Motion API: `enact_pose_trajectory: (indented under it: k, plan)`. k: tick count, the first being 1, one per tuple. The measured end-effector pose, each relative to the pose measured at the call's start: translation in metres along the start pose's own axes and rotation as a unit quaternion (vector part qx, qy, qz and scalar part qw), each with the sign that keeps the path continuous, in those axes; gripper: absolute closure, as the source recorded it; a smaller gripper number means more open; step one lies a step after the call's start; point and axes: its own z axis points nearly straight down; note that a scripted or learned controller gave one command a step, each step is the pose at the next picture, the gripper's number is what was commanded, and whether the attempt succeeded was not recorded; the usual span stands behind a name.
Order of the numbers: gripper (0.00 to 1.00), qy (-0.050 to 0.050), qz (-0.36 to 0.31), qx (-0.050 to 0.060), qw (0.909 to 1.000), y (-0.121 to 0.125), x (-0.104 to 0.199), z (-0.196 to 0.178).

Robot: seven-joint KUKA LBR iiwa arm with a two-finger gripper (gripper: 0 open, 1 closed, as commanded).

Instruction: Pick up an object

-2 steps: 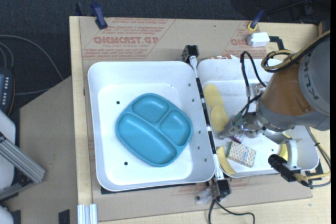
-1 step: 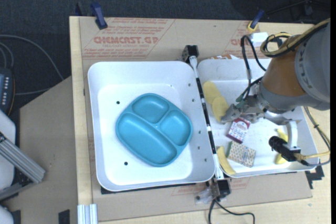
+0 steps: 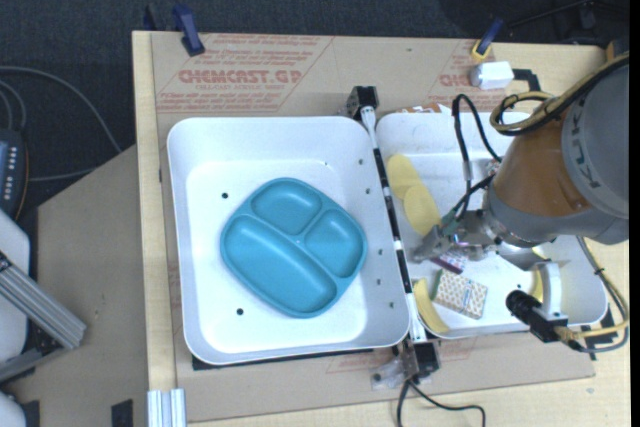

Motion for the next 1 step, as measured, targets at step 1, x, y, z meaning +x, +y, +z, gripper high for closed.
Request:
enact_pose_trajectory:
  k: [1]
  plan:
    - [0.0, -0.001, 0.0, -0.002, 1.0, 0.0209, -0.0064, -0.0003]
